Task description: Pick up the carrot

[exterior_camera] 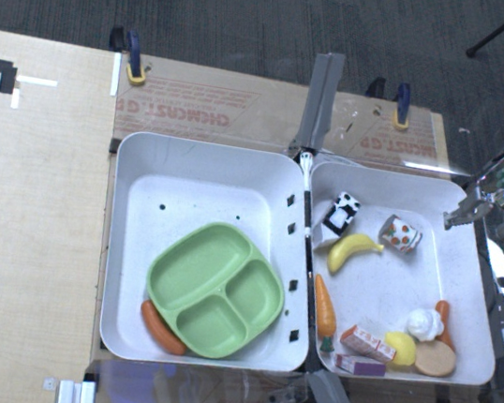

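The carrot (323, 310), orange with a small green tip, lies lengthwise against the left wall of the right bin (479, 279), just below the banana (353, 252). My gripper (467, 212) hangs over the right bin's far right corner, well away from the carrot, up and to its right. Nothing can be seen held in it. The rest of the arm is mostly cut off at the right edge.
The right bin also holds a black-and-white toy (341, 213), a small can (399, 234), a white item (422, 322), a lemon (400, 347), a round cookie (436, 360) and two small boxes (367, 342). The left bin (125, 223) holds a green divided plate (216, 287) and a sausage (162, 327).
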You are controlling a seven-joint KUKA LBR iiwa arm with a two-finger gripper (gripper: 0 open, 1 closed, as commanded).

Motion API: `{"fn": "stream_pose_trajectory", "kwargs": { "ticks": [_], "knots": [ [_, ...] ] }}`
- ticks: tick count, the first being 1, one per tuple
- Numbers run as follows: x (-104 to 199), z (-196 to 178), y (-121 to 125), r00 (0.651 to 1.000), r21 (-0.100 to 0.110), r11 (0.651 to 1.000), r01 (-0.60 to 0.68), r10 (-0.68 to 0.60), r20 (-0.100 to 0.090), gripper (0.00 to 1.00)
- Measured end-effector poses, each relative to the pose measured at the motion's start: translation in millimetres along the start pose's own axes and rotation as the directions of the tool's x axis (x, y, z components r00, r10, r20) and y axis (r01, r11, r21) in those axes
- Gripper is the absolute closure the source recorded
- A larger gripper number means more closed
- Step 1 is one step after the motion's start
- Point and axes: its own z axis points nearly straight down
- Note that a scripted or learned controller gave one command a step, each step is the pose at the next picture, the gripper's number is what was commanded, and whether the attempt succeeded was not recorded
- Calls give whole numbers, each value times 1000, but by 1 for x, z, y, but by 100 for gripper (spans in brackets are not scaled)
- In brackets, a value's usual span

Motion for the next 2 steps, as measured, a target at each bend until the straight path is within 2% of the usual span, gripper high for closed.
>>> {"fn": "stream_pose_trajectory", "kwargs": {
  "ticks": [1, 2],
  "knots": [
    [81, 98, -25, 998, 0, 998, 64, -64, 0, 0],
    [93, 190, -69, 947, -3, 947, 322, -322, 2, 0]
  ]
}}
